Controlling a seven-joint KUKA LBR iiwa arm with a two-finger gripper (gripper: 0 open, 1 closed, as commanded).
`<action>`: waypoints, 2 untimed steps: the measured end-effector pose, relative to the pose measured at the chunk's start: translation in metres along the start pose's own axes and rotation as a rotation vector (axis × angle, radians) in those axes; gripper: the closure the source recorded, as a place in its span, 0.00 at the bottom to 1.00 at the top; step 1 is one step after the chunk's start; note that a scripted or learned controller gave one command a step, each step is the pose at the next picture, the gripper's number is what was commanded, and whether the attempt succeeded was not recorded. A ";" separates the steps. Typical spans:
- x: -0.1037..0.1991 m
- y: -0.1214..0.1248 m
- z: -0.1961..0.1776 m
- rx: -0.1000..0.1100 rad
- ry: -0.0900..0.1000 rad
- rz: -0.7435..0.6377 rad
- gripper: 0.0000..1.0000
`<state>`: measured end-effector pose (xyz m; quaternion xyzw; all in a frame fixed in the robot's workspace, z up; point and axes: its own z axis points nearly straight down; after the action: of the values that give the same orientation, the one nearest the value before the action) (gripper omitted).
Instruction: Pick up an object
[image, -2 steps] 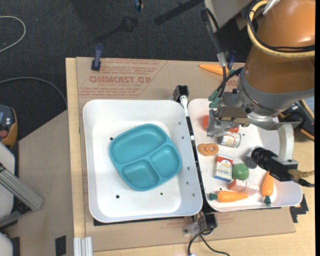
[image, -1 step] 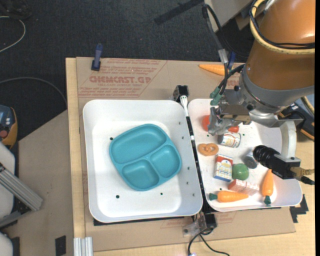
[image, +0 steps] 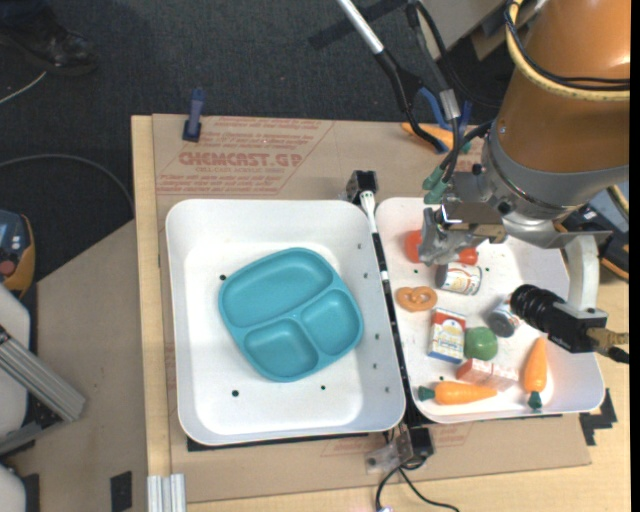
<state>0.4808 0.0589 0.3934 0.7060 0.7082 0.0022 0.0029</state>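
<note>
Orange pretzel (image: 416, 298), carton (image: 447, 335), carrots (image: 465, 393) crowd below fingers (image: 441, 262); grip state unclear.

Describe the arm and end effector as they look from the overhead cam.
The arm is bulky and rounded: a glossy orange band above a grey wrist section. Black cables loop around the band, and thinner green-tipped wires run down its left side. The end effector is a small grey metal two-finger unit with a boxy body.
</note>
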 end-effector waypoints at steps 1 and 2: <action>0.000 0.001 -0.010 -0.002 0.000 -0.001 1.00; -0.030 0.000 -0.150 -0.013 0.003 0.005 1.00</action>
<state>0.4797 0.0286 0.5438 0.7078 0.7063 0.0075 0.0064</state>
